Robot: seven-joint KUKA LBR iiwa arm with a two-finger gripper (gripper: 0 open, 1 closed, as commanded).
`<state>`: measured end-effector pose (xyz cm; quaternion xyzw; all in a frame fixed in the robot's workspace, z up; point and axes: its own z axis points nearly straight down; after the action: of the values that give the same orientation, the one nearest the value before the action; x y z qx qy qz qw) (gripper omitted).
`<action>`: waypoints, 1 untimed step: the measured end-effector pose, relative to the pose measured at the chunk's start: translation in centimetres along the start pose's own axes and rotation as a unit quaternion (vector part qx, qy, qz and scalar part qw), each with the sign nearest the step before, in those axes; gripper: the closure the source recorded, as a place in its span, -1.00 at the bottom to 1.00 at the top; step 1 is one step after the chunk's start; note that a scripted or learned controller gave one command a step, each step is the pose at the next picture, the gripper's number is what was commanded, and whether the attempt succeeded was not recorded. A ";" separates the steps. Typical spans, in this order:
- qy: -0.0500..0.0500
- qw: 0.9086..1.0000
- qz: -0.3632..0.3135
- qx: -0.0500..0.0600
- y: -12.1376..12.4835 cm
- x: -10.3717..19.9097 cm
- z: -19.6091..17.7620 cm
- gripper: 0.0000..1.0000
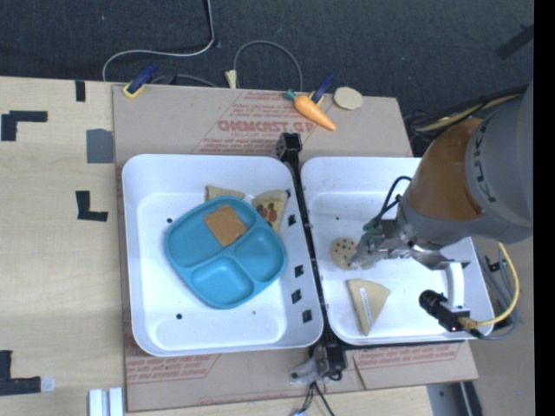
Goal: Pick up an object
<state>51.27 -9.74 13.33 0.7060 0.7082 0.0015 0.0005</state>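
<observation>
1. In the right-hand shallow white bin, the grey arm with its orange band is reaching low, its two-finger gripper sitting just beside a small round speckled cookie.
2. Whether the gripper is grasping anything cannot be told.
3. A pale wedge-shaped sandwich slice is lying near the front of that bin.
4. A blue sectioned plastic plate carrying a brown toast square is resting in the left white bin.

Red print, seemingly "CHICKCAST", on the cardboard sheet under the bins.
</observation>
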 end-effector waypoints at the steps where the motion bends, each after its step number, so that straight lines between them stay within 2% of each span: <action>1: 0.000 1.000 0.000 0.000 0.0 0.0 0.0 -1.00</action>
<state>51.25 -9.75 13.29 0.7059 0.7083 0.0011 0.0004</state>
